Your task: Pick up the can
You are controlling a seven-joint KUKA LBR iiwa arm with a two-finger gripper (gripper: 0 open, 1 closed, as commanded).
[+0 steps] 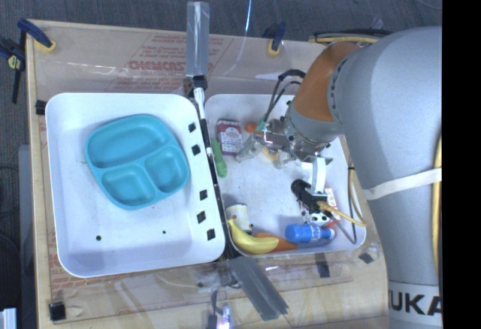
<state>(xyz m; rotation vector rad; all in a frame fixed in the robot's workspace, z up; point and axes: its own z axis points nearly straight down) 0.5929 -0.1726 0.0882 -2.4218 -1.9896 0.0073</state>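
Note:
The can is small, dark red with a pale label, and sits in the back left part of the right bin, close to the divider. My gripper hangs low over the bin just to the right of the can, a short gap apart from it. Nothing shows between the gripper and the can. The grey wrist with its orange band covers the bin's back right corner.
A green stick-like thing lies beside the can along the divider. At the right bin's front lie a white cup, a banana, an orange piece and a blue bottle. The left bin holds a blue divided plate.

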